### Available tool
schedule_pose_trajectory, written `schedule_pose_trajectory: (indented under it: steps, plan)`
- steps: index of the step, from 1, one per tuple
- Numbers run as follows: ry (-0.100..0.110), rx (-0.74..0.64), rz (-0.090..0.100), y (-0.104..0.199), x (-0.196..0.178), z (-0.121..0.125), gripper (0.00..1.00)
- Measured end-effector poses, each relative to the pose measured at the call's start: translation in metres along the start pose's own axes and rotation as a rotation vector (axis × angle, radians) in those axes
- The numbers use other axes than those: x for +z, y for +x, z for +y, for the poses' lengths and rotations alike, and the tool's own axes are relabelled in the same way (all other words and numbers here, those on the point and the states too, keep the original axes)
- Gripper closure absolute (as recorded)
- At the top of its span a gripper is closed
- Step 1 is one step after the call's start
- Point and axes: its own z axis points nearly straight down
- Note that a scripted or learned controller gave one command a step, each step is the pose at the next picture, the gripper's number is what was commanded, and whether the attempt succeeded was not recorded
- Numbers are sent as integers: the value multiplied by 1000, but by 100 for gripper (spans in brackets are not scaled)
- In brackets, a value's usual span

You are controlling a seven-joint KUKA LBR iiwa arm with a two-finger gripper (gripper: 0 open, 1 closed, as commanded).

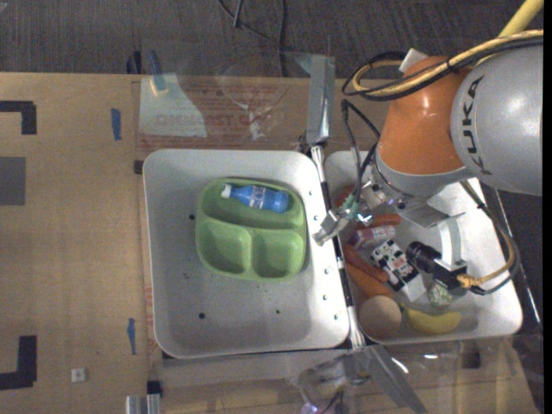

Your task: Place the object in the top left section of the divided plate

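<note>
My gripper (373,231) hangs low over the right bin (500,313), among the carrot (373,276), egg (379,316) and banana (433,321) — its grip I cannot tell. The blue bottle (256,197) lies in the green divided plate (252,228) — its long upper section.

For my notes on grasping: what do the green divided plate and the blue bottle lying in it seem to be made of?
The green divided plate looks like moulded plastic, matt to slightly glossy: uniform colour, rounded ridges, soft highlights. The blue bottle seems plastic too, with a white cap and a shiny, possibly labelled, body; the picture is too small to be sure.
</note>
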Motion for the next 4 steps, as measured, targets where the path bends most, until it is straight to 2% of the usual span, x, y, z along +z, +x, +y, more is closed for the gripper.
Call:
schedule_pose_trajectory:
  steps: [1, 2, 3, 4]
  plan:
    - [-6, 0, -2, -1, -11, 2, 100]
    - [-1, -58, -1, -34, 0, -39, 100]
    - [-4, -47, -3, -16, -48, -69, 100]
    - [-3, -166, -1, -53, 0, -111, 100]
